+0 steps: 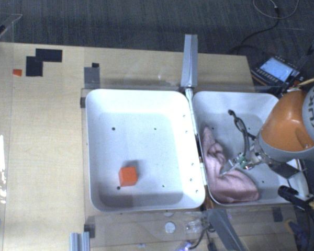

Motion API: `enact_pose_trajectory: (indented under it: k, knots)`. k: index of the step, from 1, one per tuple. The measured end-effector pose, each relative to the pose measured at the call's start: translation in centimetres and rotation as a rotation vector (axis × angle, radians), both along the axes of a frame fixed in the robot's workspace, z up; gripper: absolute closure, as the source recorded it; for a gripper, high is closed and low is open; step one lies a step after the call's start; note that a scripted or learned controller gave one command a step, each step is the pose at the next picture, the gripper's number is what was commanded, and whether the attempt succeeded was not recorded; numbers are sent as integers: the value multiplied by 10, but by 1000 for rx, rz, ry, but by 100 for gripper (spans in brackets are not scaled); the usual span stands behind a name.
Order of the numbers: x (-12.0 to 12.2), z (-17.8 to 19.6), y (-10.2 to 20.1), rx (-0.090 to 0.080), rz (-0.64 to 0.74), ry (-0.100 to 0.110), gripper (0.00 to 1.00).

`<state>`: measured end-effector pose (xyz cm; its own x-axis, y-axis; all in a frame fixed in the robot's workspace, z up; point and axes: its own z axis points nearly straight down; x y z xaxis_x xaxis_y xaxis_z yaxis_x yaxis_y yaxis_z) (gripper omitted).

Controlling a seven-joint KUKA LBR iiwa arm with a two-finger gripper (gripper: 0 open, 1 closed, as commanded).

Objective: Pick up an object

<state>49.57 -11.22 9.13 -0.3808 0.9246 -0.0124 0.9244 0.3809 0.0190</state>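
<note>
A crumpled pink cloth (224, 171) lies along the left and front side of the right bin (222, 109). My gripper (239, 163) hangs low over the cloth's right part, at its upper edge. The arm with its orange band (285, 124) comes in from the right above the bin. A small orange block (128, 176) rests in the left bin (136, 114) near its front left.
A grey metal divider post (190, 61) stands at the back between the two bins. Cables and a small lit screen (275, 69) lie beyond the right bin. Black markers (42, 59) sit on the wooden bench at far left.
</note>
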Motion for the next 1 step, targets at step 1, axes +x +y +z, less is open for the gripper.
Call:
enact_pose_trajectory:
  k: [1]
  knots:
    - [5, 14, 0, -2, 1, -13, 100]
